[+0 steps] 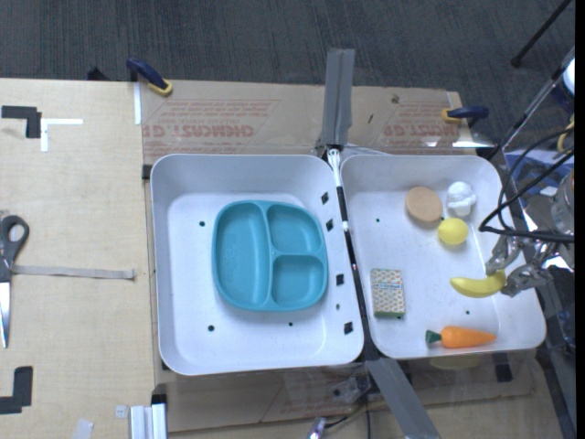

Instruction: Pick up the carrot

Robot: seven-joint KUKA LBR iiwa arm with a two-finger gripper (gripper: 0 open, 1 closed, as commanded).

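In the right bin (393,337), near its front edge, the carrot (462,337) lies flat, leafy end pointing left. The gripper (508,277) hangs by the bin's right wall, jaws spread, beside the banana (477,286), gripping nothing

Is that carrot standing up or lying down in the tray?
Lying down. The carrot rests on its side on the floor of the right bin, near the front edge, its green end pointing toward the left bin.

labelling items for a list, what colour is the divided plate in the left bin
Teal blue, the divided plate in the left bin, clearest in the camera view.
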